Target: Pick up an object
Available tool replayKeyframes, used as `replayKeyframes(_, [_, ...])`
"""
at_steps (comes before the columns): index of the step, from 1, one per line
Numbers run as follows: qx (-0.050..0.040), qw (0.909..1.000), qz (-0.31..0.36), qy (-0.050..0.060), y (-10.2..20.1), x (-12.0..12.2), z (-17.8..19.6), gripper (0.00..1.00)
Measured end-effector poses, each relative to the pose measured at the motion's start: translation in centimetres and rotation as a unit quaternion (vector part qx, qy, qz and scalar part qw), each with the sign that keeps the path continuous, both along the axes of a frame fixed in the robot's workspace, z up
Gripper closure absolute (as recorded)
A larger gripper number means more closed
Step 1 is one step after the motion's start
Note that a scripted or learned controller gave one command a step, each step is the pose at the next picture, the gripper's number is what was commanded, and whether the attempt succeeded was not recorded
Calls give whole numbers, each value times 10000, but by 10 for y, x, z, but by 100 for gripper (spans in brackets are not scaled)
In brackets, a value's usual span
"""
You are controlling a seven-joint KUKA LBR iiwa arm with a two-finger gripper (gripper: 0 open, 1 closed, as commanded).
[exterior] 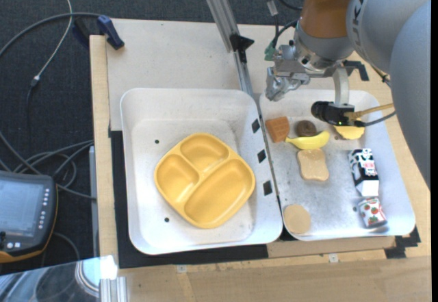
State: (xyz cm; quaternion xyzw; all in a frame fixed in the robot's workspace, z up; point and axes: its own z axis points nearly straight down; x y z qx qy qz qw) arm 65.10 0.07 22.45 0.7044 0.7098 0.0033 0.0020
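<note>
My gripper (pixel 276 90) hangs over the far left corner of the right bin (pixel 405 206), with nothing visibly in it. Just below it in that bin lie a brown toast square (pixel 277 129), a small dark brown ring (pixel 306 128) and a yellow banana (pixel 309 141). A second yellow piece (pixel 350 133) lies to the right of the banana. Nearer the front are a tan bread slice (pixel 313 166), a round tan cookie (pixel 297 218), a black-and-white carton (pixel 363 170) and a small red-and-white carton (pixel 371 214).
The left bin (pixel 126 131) holds a yellow divided plate (pixel 205 181). A metal pole (pixel 219 9) slants down to the ridge between the two bins. Cables trail over the dark floor at left, beside a grey pendant (pixel 24 211).
</note>
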Motion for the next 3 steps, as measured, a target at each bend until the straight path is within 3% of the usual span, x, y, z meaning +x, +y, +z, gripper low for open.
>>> replayKeyframes(1, [-3,10000,-13,15,-3,-2,9,100])
replayKeyframes(2, [-5,10000,-19,69,26,-18,-22,100])
replayKeyframes(3, [2,10000,-14,70,61,-56,-33,100])
